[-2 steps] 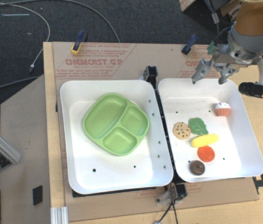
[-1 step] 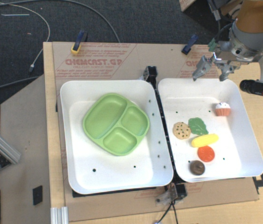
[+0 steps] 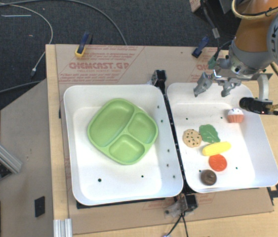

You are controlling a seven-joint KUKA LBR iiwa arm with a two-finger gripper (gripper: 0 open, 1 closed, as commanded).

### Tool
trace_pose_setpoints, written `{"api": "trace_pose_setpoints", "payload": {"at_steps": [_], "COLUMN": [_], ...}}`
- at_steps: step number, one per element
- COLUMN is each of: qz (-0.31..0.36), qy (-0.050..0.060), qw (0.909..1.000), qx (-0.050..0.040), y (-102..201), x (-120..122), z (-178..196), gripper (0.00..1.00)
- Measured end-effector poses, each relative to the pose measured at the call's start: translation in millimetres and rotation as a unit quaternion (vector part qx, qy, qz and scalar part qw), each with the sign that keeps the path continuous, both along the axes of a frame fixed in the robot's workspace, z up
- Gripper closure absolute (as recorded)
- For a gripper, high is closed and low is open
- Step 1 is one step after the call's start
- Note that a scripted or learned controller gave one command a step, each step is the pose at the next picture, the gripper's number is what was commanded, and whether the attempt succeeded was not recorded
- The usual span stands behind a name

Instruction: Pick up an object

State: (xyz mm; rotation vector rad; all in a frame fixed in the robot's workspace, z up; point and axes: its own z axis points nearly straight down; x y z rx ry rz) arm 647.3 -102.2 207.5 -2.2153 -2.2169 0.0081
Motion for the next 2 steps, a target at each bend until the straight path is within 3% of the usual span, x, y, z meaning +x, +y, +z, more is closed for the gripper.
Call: {"api": "trace_pose_setpoints", "payload": {"at_steps": [2], "qz": [0.0], "qy": [-0.001], "qw": [1.0], "qx": [0.0001], "y": [7], "x": [-3], "z": [-109], "gripper": [0.0]}}
